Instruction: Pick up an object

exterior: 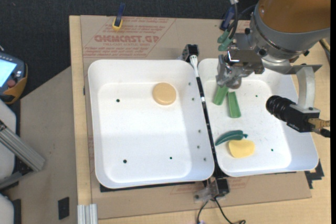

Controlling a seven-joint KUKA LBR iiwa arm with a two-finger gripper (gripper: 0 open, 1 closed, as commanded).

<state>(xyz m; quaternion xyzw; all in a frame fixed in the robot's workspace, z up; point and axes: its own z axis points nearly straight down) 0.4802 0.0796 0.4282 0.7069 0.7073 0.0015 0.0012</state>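
My gripper (pixel 229 80) hangs over the back left part of the right bin (pixel 299 161). Directly below its tip lie two green sticks: one (pixel 219 95) slants out from under the gripper, the other (pixel 233 104) lies just to its right. Whether the gripper touches either stick is unclear. Nearer the front of the same bin, a curved dark green piece (pixel 230 136) rests against a yellow lump (pixel 241 149). A round tan disc (pixel 165 94) sits alone in the left bin (pixel 105 128).
The arm's grey and orange body (pixel 294 2) covers the right bin's back right corner. A black cylinder (pixel 286 108) juts over that bin's right side. Black clips (pixel 190 52) sit along the divider between the bins. Cardboard (pixel 126 34) lies under both.
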